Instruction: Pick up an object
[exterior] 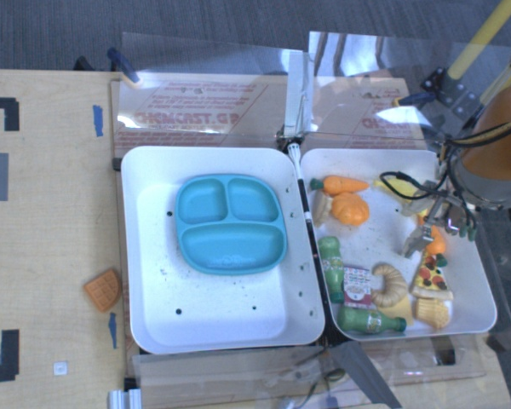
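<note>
Carrot (pixel 344 184) lay in the right bin (pixel 481 301), long axis left-right, tip pointing right; gripper (pixel 426 237) hovered nearby, grip state unclear.

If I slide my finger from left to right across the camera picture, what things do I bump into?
Waffle toy on the bench → blue divided plate in the left bin → green bottle → orange fruit → croissant → pizza slice → the gripper.
</note>
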Available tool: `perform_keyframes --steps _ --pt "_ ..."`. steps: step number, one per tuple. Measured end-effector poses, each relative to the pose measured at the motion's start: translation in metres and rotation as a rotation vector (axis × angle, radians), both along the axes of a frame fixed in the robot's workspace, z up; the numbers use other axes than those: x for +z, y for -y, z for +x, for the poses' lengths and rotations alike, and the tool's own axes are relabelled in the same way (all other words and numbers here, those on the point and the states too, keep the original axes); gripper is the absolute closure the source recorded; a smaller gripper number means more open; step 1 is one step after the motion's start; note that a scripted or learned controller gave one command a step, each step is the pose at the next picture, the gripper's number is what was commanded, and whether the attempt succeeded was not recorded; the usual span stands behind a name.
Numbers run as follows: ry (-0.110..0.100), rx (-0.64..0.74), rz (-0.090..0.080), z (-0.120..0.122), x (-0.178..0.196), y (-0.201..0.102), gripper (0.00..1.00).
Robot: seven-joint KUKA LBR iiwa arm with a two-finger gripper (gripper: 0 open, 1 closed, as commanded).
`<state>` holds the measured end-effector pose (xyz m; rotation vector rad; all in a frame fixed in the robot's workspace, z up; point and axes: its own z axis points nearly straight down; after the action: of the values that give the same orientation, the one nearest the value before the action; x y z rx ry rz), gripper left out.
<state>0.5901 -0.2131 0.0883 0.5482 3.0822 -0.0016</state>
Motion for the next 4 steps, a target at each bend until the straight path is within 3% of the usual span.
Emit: perform_keyframes --steps 1,2,3,4 --pt "0.015 0.003 -0.006 0.004 0.015 0.0 1.0" --pt "0.001 0.229 -0.002 -0.043 0.002 -0.009 1.0" --pt "-0.001 0.23 -0.002 -0.043 0.001 -0.009 0.0" --pt "0.001 0.296 -0.002 0.02 0.0 -0.03 0.0"
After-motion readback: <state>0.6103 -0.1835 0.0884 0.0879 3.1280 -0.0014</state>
